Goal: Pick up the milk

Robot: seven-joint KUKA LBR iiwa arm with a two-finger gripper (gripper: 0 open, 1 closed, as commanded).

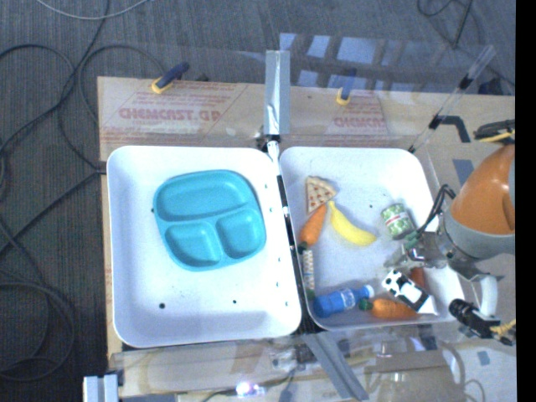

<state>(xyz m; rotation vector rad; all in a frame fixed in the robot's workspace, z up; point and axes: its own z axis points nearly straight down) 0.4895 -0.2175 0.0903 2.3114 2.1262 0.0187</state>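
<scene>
The gripper (416, 254) sits low over the right-hand side of the right bin (360, 159), reaching in from the arm (484, 203) with its orange band at the right edge. Its dark finger parts blur together against the bin floor, so whether it is spread or closed cannot be told, and nothing is visibly caught in it. Just below it, close to the bin's near right corner, lies the milk (406, 289), a small carton with black-and-white cow patches, tilted on the bin floor and apparently apart from the tool.

Just beside the milk, toward the near wall, rests an orange carrot (392, 309), and to its left a blue bottle (343, 299) lies on its side along the near wall. A green can (396, 220) lies up and left of the gripper. Toward the middle of the bin a yellow banana (350, 228) lies beside a second carrot (312, 224), with a waffle piece (319, 193) above them.

The left bin (134, 308) holds a blue divided plate (210, 217), resting flat near its centre.
</scene>
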